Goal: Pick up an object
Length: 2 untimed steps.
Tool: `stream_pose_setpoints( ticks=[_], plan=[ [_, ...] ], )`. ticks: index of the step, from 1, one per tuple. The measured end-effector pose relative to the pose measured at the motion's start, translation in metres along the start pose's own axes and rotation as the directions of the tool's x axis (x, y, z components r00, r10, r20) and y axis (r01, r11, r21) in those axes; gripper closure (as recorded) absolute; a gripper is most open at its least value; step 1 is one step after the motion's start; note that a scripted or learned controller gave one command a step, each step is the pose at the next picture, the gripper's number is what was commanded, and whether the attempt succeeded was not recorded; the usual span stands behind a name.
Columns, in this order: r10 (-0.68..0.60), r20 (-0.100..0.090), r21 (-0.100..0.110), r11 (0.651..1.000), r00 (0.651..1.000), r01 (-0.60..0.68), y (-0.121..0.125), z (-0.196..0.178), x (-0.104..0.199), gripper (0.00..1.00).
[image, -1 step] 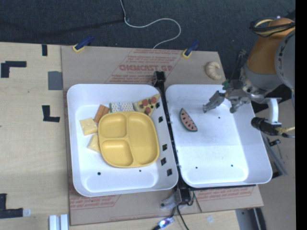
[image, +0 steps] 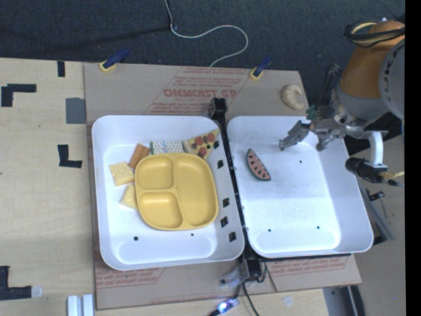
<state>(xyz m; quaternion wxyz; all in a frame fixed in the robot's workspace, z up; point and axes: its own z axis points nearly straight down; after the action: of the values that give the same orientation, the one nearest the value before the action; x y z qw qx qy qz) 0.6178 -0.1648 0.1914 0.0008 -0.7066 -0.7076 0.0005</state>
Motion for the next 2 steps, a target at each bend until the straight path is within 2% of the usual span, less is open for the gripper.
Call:
stream_pose_setpoints(
  ticks=[2],
  plan=[
    [0.000,0.002,0.001,1.000,1.000,0.000,-0.010,0.103,-0.003,0.00]
  ],
)
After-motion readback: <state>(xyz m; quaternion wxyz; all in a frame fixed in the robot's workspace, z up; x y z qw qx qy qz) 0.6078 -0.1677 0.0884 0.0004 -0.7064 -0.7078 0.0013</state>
